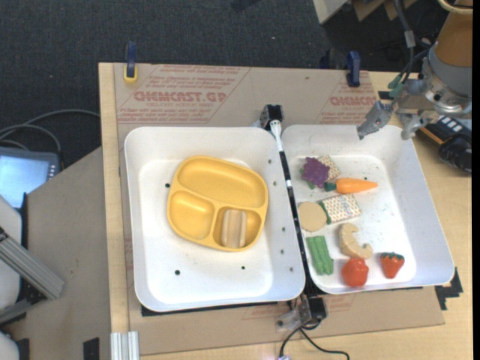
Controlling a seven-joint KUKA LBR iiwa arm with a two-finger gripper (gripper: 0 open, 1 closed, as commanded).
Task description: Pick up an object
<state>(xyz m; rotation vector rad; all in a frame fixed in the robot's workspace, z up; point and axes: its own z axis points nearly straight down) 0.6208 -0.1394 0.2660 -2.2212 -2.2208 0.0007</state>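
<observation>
Hovering gripper (pixel 391 124) above right bin (pixel 420 201), fingers apart

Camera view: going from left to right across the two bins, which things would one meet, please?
Yellow plate in the left bin → purple grapes → green bean → orange carrot → strawberry in the right bin. The gripper hangs above the right bin's far edge.

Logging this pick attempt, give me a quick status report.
Gripper open, holding nothing, above right bin's far edge. Toy foods untouched; carrot nearest. Nothing in the way.
</observation>
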